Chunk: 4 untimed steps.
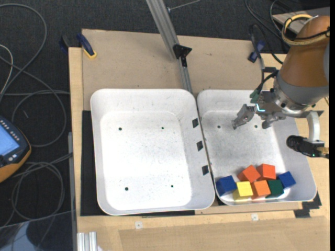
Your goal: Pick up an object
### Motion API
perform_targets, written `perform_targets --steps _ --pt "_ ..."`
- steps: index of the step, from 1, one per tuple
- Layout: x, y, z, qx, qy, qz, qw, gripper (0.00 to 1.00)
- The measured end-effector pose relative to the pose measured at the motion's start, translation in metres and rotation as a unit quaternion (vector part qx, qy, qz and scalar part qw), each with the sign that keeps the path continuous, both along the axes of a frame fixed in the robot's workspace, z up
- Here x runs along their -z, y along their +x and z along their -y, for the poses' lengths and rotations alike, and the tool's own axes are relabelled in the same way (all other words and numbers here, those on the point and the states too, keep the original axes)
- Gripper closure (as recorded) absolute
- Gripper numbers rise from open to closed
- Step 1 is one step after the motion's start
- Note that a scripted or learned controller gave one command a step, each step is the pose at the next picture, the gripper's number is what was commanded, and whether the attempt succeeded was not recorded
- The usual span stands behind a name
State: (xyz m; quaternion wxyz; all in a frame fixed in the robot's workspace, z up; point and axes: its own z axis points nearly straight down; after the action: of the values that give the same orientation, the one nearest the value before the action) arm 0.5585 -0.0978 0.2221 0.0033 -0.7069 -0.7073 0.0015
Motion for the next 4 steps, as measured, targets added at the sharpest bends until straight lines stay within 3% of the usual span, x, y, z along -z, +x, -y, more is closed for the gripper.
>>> perform_targets --steps 1,3,4 --pt "-0.002 0.001 0.000 0.000 -0.0003 0.002 1.0000 0.00" --pt "0.120 -0.003 -0.009 0.001 0.0002 -0.002 1.0000 0.00" --pt "0.123 -0.003 -0.009 0.001 0.0000 0.001 1.0000 0.00"
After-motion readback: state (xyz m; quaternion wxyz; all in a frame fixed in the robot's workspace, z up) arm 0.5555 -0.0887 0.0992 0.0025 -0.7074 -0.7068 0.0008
